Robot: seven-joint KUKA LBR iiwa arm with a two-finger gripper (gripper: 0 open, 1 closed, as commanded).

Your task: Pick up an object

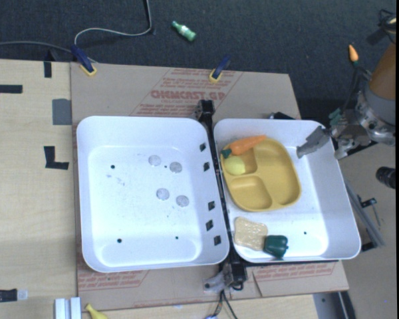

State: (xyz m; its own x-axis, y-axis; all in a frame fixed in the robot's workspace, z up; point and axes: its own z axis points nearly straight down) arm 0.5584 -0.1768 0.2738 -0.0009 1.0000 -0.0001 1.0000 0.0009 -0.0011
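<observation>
Right bin [332,198]: yellow divided plate [269,181], carrot [246,144] lying long-axis 2-to-8 o'clock at the plate's 11 o'clock corner, toward 9 o'clock from the end effector [319,140], whose grip state cannot be told.

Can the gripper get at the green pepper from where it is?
Probably yes. The gripper hangs over the right bin's far right edge; the pepper lies uncovered at the near wall, touching only the cracker.
</observation>
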